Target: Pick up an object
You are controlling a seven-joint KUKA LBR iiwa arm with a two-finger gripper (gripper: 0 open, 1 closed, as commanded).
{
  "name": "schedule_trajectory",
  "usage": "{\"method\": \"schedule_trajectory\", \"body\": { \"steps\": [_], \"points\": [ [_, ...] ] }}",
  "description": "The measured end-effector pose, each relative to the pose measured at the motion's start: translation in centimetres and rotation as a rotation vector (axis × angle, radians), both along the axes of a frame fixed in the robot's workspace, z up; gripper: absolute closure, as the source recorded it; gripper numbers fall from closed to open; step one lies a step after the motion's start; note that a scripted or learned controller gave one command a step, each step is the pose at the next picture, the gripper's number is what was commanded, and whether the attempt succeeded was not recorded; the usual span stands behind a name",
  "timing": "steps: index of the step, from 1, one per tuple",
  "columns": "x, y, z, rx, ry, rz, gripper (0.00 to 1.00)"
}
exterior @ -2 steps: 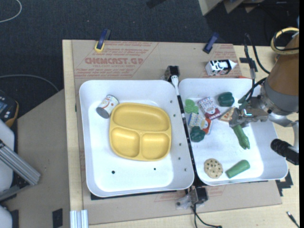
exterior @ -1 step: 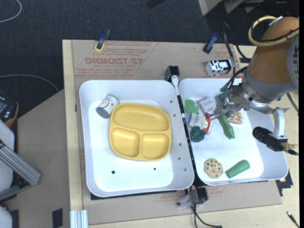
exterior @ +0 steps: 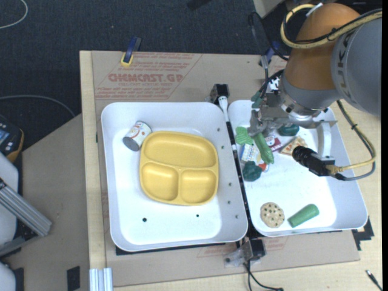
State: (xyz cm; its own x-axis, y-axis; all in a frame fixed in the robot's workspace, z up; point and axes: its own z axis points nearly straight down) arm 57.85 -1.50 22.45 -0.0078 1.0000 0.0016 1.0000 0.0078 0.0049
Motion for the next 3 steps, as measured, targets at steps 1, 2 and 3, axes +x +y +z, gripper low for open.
{"method": "schedule_trajectory", "body": {
  "steps": [1, 2, 3],
  "points": [
    [2.63, 3.40, -0.59, -0.001, 0.001, -0.003, 1.00],
    [2.06, 3.82, -0.93, -0.001, 0.008, -0.007, 1.00],
    [2.82, 3.89, -0.08, -0.002, 0.001, -0.006, 1.00]
  ]
}}
